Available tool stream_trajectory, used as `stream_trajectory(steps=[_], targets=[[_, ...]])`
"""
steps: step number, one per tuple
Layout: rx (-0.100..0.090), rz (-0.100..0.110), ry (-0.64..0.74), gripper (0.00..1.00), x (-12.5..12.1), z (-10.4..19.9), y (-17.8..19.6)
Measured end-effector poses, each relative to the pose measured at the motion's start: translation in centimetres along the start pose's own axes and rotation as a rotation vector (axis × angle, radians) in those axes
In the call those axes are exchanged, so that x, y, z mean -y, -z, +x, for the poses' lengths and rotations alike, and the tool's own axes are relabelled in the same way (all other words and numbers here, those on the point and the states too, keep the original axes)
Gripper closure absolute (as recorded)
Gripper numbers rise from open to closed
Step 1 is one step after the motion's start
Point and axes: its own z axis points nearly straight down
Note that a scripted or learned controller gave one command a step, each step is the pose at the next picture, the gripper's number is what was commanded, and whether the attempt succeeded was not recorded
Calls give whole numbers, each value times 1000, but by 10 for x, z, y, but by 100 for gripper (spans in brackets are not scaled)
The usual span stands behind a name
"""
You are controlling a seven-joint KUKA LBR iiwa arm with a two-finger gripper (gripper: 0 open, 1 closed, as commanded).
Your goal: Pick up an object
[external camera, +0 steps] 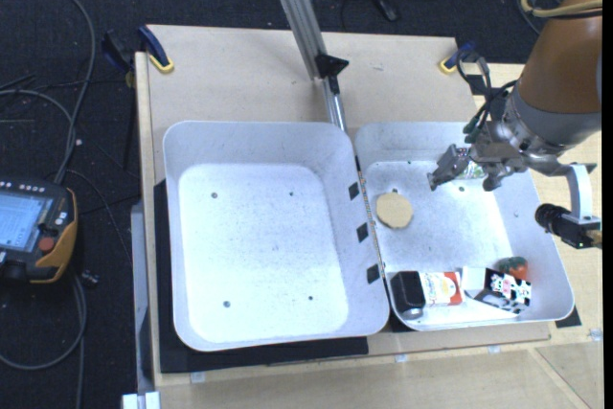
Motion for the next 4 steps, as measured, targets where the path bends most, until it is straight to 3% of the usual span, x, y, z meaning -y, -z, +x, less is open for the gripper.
stream_trajectory(steps=[2, 3, 4], targets=[[0, 1, 0, 0, 7, -3, -95], [0, -4, 0, 100, 6, -4, -82], [1, -8, 0, 100, 5, -11, -37]])
